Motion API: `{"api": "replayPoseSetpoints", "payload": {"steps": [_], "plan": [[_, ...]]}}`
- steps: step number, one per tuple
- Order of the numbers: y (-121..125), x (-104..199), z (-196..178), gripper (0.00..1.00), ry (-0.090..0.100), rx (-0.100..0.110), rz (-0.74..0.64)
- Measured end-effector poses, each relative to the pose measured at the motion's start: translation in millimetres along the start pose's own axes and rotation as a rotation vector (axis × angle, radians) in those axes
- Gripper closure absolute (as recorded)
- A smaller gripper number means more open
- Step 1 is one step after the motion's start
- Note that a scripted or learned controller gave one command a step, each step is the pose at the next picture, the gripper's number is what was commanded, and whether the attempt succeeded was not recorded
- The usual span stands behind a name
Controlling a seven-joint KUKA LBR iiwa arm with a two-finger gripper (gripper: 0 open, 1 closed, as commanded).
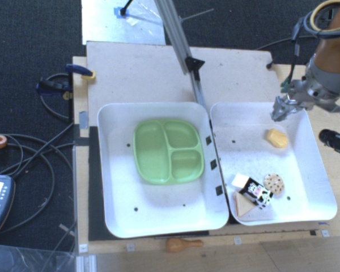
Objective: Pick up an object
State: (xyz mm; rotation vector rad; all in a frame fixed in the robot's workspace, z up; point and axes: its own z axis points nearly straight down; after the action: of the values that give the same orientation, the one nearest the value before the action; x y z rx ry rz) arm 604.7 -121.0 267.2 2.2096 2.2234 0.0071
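Bright, even overhead light (white bins (158,225) slightly glary); soft focus, faint shadows.

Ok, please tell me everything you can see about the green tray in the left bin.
The green tray is a pale green divided plate, plastic by its look, squarish with rounded corners. It has three compartments: a tall one on the left and two smaller ones stacked on the right. All three look empty. It lies flat, slightly rotated, near the middle of the left bin, resting on the bin floor. Nothing else touches it.
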Motion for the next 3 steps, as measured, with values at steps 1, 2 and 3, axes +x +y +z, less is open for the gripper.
{"api": "replayPoseSetpoints", "payload": {"steps": [1, 2, 3], "plan": [[22, 57, 6, 1.0, 0.003, 0.004, -0.005], [30, 110, 23, 1.0, 0.004, 0.008, -0.005], [45, 164, 36, 1.0, 0.004, 0.006, -0.004]]}}
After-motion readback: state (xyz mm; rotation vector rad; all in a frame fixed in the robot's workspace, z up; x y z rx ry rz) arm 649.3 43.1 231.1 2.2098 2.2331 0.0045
